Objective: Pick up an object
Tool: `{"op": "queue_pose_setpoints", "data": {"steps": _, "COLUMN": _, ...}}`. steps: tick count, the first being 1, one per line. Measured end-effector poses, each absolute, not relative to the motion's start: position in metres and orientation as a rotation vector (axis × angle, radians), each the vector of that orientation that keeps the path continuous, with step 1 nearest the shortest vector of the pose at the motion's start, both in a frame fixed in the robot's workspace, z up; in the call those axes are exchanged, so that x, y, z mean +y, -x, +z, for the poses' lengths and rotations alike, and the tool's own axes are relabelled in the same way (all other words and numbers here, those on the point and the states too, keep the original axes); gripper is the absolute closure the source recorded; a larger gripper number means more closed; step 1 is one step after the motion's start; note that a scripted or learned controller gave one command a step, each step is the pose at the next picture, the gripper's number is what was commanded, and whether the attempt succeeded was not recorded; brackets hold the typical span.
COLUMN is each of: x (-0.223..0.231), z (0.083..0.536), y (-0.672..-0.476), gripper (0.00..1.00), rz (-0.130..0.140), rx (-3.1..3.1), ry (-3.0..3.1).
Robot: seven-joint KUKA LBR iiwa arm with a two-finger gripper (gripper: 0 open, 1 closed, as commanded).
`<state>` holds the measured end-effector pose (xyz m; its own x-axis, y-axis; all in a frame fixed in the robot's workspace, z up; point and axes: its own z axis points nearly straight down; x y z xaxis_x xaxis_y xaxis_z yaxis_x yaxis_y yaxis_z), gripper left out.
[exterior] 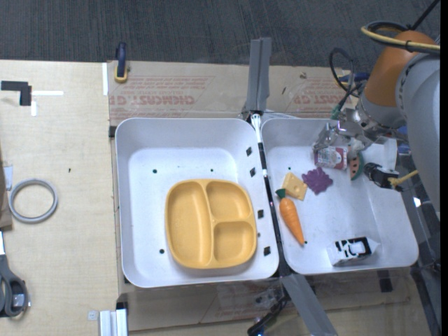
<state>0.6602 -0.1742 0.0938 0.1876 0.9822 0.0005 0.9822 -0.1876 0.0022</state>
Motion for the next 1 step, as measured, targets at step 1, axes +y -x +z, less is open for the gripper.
{"op": "queue_pose_setpoints", "data": {"steps": 1, "x": -0.1915, "z": 0.0988, "y": -0.6353, "gripper": 0.0, "rz": 0.045, "rx": 2.187, "ry": -2.265}}
